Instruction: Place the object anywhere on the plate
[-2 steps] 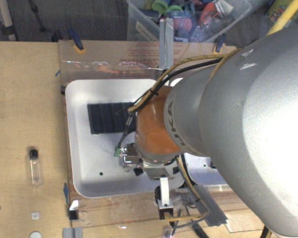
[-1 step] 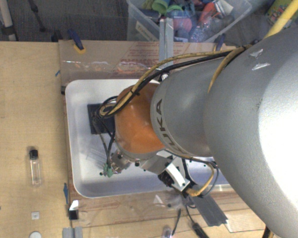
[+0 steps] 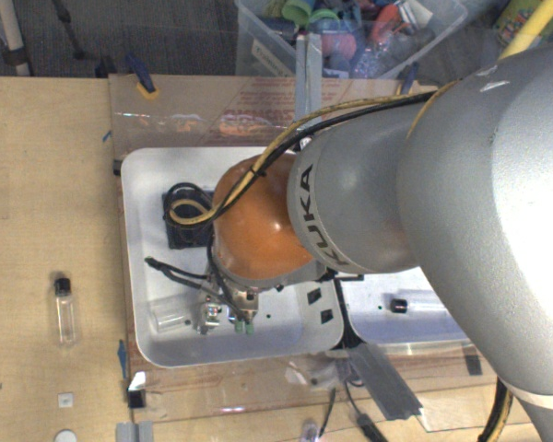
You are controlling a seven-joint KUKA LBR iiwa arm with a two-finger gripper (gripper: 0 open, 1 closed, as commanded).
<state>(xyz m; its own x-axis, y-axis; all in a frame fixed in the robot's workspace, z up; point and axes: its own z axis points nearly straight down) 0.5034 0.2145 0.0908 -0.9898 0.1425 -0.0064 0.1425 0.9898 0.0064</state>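
While the gripper (image 3: 223, 317) is poised low over the floor of the white bin (image 3: 129, 247) at the view's left, most of that bin is masked by the grey arm (image 3: 424, 182) and its orange band (image 3: 258, 228).

State of the jaws: cannot be told. The tip is small and cluttered at this slant, and nothing is seen to be gripped.

A small clear item (image 3: 166, 320) is noted on the bin floor just beside the gripper, on its left in the view, and apart from it as far as can be judged. It is taken, as a judgement only, to be the object of the task. The plate cannot be identified; if it is in this bin, it is hidden beneath the arm.

In the second bin (image 3: 433, 330) a small dark thing (image 3: 398, 306) is seen on the pale floor, well apart from the gripper. A clear vial (image 3: 64, 309) with a dark cap is lying on the wooden bench (image 3: 37, 201), outside both bins.

Progress, as judged: placement is not recorded as done. No object is seen lifted or resting on a plate, so the task is rated at an early stage, at or around the pick. Left to do: the object is to be secured, carried over the plate, set down on it and released.
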